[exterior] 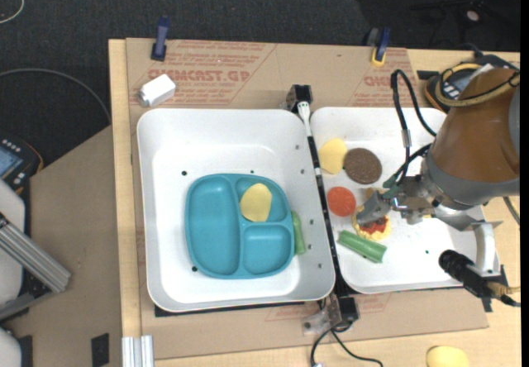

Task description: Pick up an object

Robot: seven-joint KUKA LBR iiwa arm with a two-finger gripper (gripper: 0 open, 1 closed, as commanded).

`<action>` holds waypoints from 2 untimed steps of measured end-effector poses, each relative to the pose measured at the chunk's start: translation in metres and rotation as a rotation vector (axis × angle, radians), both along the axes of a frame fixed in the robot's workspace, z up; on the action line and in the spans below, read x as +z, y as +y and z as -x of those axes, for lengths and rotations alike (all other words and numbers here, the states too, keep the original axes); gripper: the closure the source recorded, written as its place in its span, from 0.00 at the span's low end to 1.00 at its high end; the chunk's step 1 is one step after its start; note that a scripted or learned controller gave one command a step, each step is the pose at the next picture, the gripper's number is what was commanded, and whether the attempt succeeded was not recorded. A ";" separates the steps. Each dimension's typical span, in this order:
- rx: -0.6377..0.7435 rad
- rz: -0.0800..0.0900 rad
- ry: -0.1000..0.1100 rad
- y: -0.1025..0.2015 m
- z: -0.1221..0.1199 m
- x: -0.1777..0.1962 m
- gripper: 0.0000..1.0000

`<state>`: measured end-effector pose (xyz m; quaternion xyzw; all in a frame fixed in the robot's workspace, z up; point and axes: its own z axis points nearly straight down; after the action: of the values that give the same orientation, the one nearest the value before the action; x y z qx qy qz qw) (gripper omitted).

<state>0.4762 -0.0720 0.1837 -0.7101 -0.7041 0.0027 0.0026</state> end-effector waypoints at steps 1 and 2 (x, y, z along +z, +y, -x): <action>0.006 0.000 -0.009 0.004 -0.004 0.011 1.00; 0.022 -0.004 -0.016 0.130 -0.004 0.079 1.00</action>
<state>0.4802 0.0583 0.2627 -0.7022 -0.7120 -0.0043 -0.0017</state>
